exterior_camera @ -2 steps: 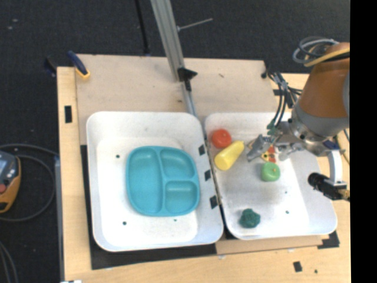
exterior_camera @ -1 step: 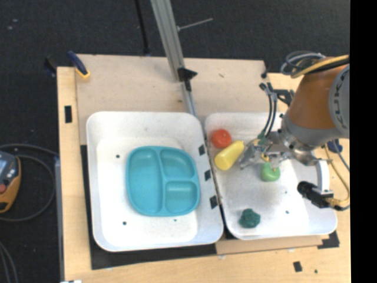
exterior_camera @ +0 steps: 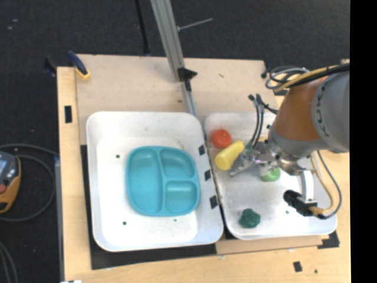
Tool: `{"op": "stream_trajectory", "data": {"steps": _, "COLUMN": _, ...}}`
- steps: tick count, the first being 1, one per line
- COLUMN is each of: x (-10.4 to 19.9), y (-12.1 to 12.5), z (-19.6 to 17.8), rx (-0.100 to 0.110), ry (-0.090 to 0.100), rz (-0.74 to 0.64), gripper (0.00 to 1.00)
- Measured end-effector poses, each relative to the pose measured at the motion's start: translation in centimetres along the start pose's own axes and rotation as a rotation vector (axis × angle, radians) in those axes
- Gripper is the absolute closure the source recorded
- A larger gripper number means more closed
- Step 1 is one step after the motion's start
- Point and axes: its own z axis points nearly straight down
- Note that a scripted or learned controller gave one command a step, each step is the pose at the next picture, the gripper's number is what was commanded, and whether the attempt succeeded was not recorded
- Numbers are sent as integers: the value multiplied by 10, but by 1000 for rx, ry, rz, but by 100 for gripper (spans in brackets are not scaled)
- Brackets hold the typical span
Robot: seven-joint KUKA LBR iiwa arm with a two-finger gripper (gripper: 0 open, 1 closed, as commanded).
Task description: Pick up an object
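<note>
The right bin [exterior_camera: 306, 226] holds a yellow cylinder-like object [exterior_camera: 228, 155], a red round object [exterior_camera: 221, 138] just behind it, a light green object [exterior_camera: 271, 174] and a dark green object [exterior_camera: 249, 218] near the front wall. My gripper [exterior_camera: 242, 165] reaches in from the right, low over the bin. Its tip is right beside the yellow object's lower right side. The light green object lies partly hidden under the wrist. I see nothing lifted off the bin floor.
The left bin [exterior_camera: 106, 152] carries a teal divided plate [exterior_camera: 163, 180]. A slanted aluminium post [exterior_camera: 171, 34] rises behind the bins, with its foot between them. Cables [exterior_camera: 321, 202] loop from the arm over the right bin's right side.
</note>
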Motion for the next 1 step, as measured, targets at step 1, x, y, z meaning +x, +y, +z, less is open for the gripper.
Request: {"op": "stream_trajectory", "data": {"steps": 1, "x": -1, "y": 1, "z": 35, "rx": -4, "ry": -1, "rz": 0, "gripper": 0}}
